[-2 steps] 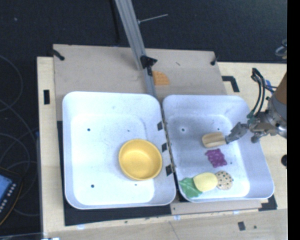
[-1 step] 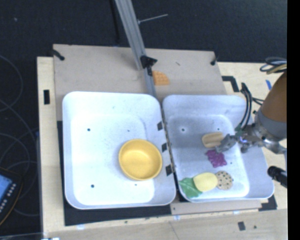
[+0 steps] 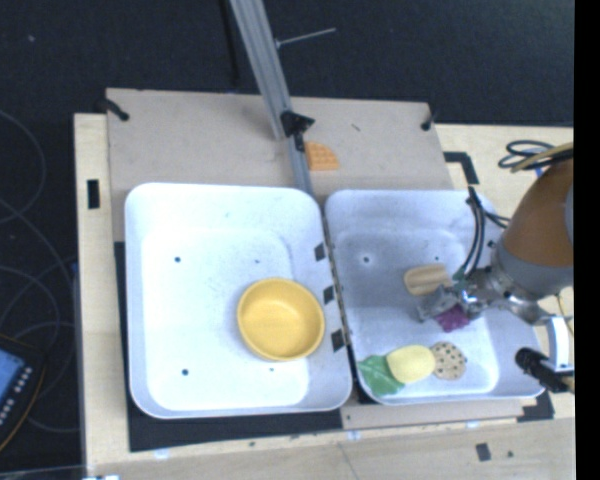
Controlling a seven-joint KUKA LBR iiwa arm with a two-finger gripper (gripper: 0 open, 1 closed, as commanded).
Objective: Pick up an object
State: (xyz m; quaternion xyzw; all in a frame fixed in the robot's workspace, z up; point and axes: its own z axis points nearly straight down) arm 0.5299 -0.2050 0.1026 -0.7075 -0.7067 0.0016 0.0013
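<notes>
The gripper [image 3: 435, 303] is lowered into the right bin [image 3: 380, 218]; whether it is released or clenched cannot be told. A tan block [image 3: 424, 278] lies touching it on the far side. A purple object [image 3: 454, 317] sits just beside it. A yellow bowl [image 3: 280, 319] rests well apart in the left bin [image 3: 180, 218].

Both bins are white, the left bin [image 3: 180, 228] with a few dark specks on its floor. A plain yellow bowl [image 3: 280, 318] sits in it. In the right bin [image 3: 380, 228] lie a tan block [image 3: 425, 278], a purple scrap [image 3: 453, 318], a pale yellow lump [image 3: 412, 363] on a green leaf shape [image 3: 377, 373], and a brown speckled disc [image 3: 448, 360]. The desk [image 3: 220, 138] is beige with an orange patch [image 3: 321, 157].
</notes>
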